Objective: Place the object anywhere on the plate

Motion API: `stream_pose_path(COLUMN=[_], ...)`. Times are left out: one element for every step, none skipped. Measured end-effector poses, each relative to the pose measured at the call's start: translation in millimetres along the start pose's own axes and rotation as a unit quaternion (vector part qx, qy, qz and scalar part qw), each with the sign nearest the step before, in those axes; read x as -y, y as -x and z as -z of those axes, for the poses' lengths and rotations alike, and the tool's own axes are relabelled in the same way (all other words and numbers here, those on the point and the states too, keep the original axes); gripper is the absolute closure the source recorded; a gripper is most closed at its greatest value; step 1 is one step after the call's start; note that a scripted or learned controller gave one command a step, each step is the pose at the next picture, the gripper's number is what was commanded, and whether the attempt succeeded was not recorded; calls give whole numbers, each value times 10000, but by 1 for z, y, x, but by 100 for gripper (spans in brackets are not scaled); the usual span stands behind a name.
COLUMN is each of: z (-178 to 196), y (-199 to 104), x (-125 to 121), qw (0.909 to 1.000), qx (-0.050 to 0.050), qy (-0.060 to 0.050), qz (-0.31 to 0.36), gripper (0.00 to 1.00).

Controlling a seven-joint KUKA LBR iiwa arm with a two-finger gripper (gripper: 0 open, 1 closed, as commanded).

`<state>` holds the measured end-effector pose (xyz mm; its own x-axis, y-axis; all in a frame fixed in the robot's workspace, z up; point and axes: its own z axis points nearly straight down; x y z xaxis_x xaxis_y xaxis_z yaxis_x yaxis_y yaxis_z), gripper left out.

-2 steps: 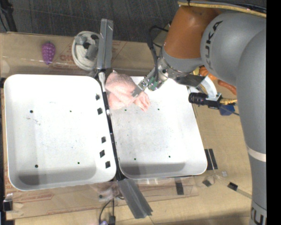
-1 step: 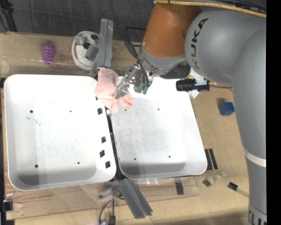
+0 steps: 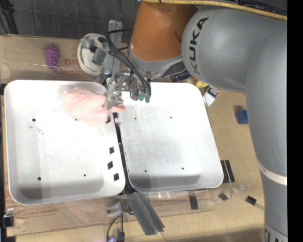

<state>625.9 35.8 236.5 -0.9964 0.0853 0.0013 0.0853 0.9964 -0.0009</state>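
A pale pink plate (image 3: 81, 104) lies in the far right part of the left bin (image 3: 40, 155). My gripper (image 3: 112, 101) hangs over the plate's right edge, close to the divide between the two bins. A small reddish patch (image 3: 119, 107) shows just under the gripper, too small to tell what it is. The wrist and its orange band hide the view from above.
The right bin (image 3: 166, 145) sits beside the left one. A purple grape-like object (image 3: 52, 56) lies on the bench beyond the left bin, near a round white fixture (image 3: 91, 52). A small blue item (image 3: 241, 116) is on the bench at right.
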Motion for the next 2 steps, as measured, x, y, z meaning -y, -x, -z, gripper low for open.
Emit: stream_pose_path(z=[-4,-3], y=[-14,-14], x=[-50,-50], qw=[9990,9990], qx=[-17,-13], qy=[-4,-3], qz=[453,452], gripper=[100,0])
